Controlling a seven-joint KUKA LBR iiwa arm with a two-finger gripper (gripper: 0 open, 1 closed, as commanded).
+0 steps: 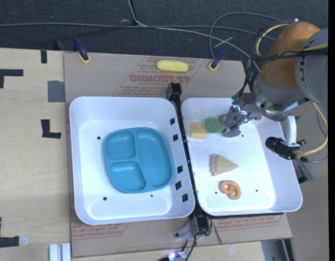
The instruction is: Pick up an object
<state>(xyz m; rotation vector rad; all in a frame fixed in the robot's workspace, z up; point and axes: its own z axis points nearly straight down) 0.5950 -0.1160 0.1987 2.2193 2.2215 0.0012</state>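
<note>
Pincer [228, 125] low in the right bin [276, 197], touching a green object [212, 124].

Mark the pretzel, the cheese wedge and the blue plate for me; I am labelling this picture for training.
pretzel [230, 190], camera view, on the middle of its twisted loops.
cheese wedge [222, 164], camera view, on its flat top face.
blue plate [163, 162], camera view, on its right rim.

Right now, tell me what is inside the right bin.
The right bin holds a yellow block, a green piece, a tan wedge and a pretzel. The gripper sits against the green piece, covering its right side.
</note>
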